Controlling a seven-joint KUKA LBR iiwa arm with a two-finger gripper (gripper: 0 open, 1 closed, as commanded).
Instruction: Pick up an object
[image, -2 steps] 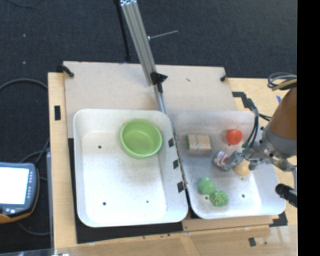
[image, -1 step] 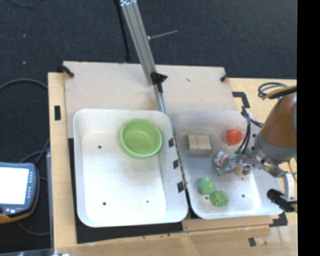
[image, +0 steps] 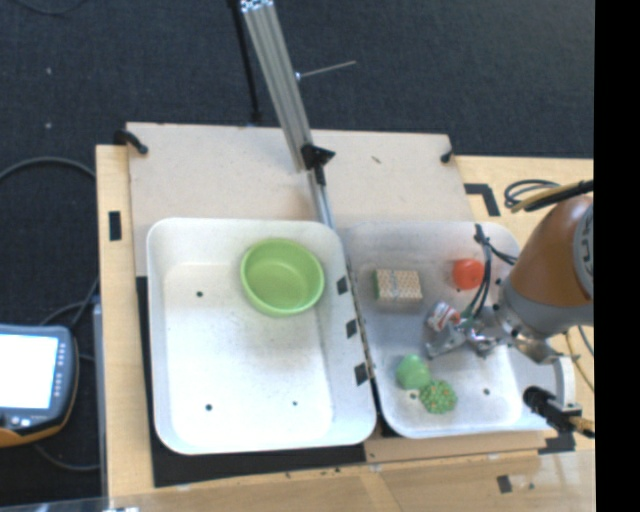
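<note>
My wrist band (image: 553, 262) is glossy orange, and my gripper (image: 447, 335) looks like bare metal. The green bowl (image: 282, 277) is smooth matt plastic; both white bins (image: 180, 400) are plastic too (scuffed grey), on a pale wooden bench (image: 250, 485).

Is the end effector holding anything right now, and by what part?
Cannot tell. The end effector hangs above the green ball in the right bin, nothing visibly between its fingers.
</note>
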